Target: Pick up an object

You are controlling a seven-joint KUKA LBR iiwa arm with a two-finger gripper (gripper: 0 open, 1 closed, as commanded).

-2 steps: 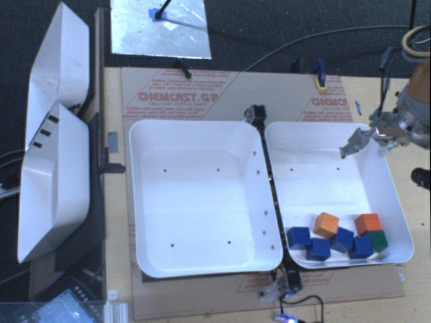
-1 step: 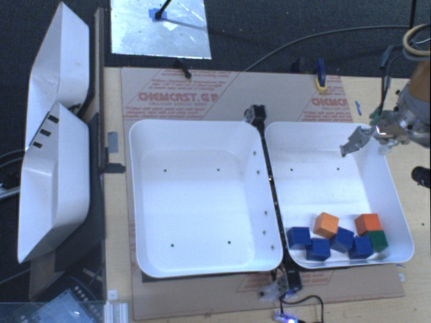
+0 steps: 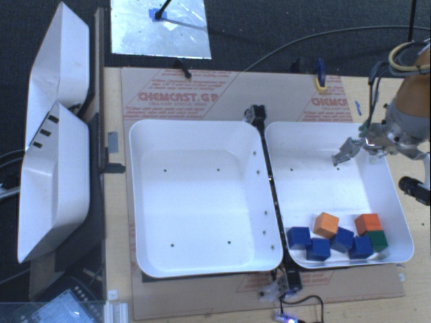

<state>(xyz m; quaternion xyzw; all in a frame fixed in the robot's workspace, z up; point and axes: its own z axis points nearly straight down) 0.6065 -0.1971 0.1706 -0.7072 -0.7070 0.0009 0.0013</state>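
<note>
The gripper (image 3: 345, 151) hung over the right bin (image 3: 316, 147), its jaw state unclear. Blue blocks (image 3: 299, 237), orange blocks (image 3: 326, 224) and a green block (image 3: 378, 240) clustered well below it, unobstructed.

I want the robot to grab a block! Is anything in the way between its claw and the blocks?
Nothing visible blocks it. The gripper hangs over the far part of the right bin, and bare white floor lies between it and the blocks, which are bunched against the near wall, touching each other.
</note>
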